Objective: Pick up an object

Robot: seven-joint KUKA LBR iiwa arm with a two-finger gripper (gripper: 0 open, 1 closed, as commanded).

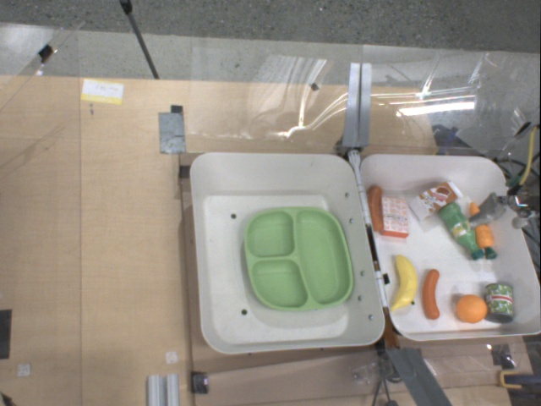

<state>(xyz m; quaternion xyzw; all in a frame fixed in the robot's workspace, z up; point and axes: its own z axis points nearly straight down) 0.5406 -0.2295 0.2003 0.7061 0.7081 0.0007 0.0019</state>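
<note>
Several small toy foods lie scattered in the right-hand shallow white bin [372, 172]. A green plastic bottle [457, 226] lies slanted near the bin's right side, with a small orange carrot-like piece [484, 237] just beside its lower end. Up and left of the bottle sits a white printed carton [435, 201], and further left a flat pink-and-white packet [394, 216] lies next to a thin orange stick [374, 208] against the bin's left wall. Lower down, a yellow plastic banana [405, 282] lies near the left wall, a red-orange sausage [431, 293] just to its right, then a round orange fruit [471, 309] and a dark green-labelled can [500, 302] close together by the front right corner.

At the right edge, level with the bottle, the metal claw [505, 206] reaches in over the bin's rim; it sits near the bottle and the carrot-like piece, but how wide it stands cannot be told, and nothing can be made out in its grip.

Left of this, the other shallow white bin [211, 311] holds a light green divided plastic tray [297, 258] with three compartments, lying flat in the middle. Both bins rest side by side on the pale wooden worktop [93, 244].
</note>
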